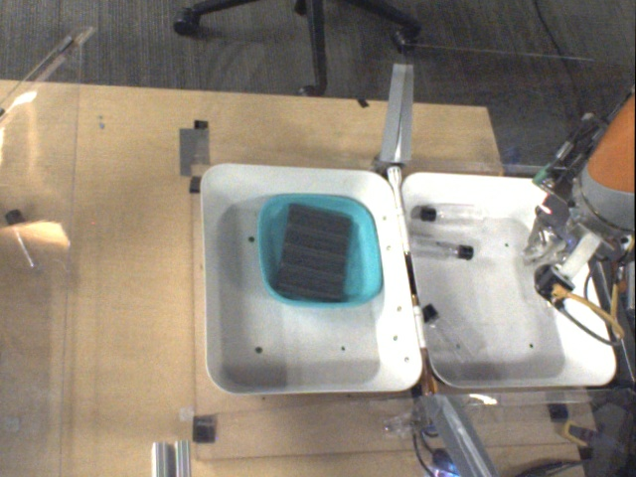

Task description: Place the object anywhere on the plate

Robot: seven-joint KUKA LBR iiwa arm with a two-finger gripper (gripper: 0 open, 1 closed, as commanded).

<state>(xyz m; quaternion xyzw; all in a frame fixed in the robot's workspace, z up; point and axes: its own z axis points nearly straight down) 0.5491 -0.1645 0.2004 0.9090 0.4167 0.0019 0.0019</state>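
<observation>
Dark grey and ribbed, your object (pixel 315 254) is a flat rectangular block lying on the turquoise plate (pixel 369 256) in the left bin (pixel 229 346), well inside the rim. You see the gripper (pixel 556 251) over the right bin's (pixel 497 356) right side, well apart from it; you cannot tell how it stands.

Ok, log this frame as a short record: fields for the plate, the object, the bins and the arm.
plate: turquoise plate, squarish, in the left bin
object: dark ribbed block, lying on the plate, inside its rim
right bin: right bin holds a clear tube with a black cap near its far edge
arm: at the right bin's right edge, gripper over the rim
task state: object rests on the plate
</observation>
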